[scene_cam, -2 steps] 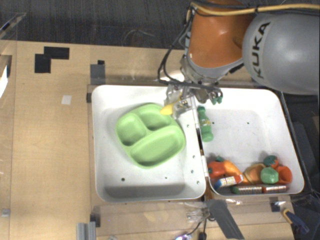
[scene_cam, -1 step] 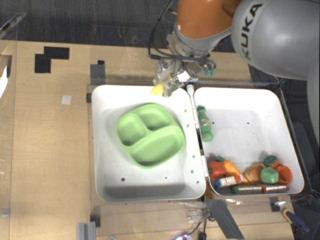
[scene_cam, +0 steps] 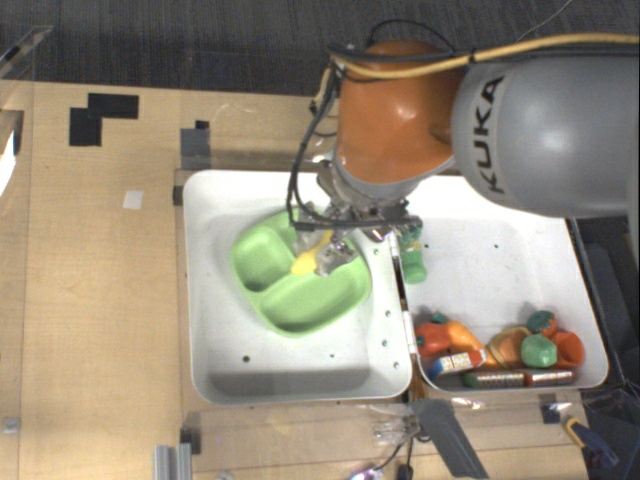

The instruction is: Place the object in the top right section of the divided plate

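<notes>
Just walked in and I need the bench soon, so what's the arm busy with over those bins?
The KUKA arm reaches in over the left bin, where a green divided plate sits. Its gripper hangs low over the plate's upper right part, with a small yellow object right at its tip; whether it is gripped or already lying on the plate is hard to tell. The right bin holds a heap of toy items along its near edge, plus a green piece by the divider.

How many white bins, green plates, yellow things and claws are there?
White bins: 2, the left bin and the right bin
Green plate: 1
Yellow thing: 1
Claw: 1
Total: 5
</notes>
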Controlling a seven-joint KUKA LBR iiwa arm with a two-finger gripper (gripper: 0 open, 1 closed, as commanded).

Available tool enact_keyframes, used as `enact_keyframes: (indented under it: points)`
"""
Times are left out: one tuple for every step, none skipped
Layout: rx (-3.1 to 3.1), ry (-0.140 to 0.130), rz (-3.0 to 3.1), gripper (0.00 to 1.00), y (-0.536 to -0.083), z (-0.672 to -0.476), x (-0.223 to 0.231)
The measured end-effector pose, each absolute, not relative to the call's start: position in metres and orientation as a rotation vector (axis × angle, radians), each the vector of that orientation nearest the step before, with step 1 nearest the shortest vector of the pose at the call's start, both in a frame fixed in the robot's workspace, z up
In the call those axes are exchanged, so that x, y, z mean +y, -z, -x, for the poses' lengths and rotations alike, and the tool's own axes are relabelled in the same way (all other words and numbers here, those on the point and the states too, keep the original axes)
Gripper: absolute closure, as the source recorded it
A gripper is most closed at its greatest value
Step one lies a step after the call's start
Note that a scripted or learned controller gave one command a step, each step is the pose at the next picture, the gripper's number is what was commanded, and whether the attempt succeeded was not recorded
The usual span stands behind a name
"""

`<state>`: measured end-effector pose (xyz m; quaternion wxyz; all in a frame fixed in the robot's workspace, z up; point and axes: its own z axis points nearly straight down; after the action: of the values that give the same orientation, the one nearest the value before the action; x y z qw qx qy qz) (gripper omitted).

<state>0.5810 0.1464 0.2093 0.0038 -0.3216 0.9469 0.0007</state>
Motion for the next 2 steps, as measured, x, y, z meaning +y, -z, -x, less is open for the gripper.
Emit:
enact_keyframes:
  points:
    - [2.831, 0.000, 1.330, 1.00, -0.323, -0.670, 0.103]
    - [2.856, -0.002, 1.288, 1.00, -0.248, -0.605, 0.112]
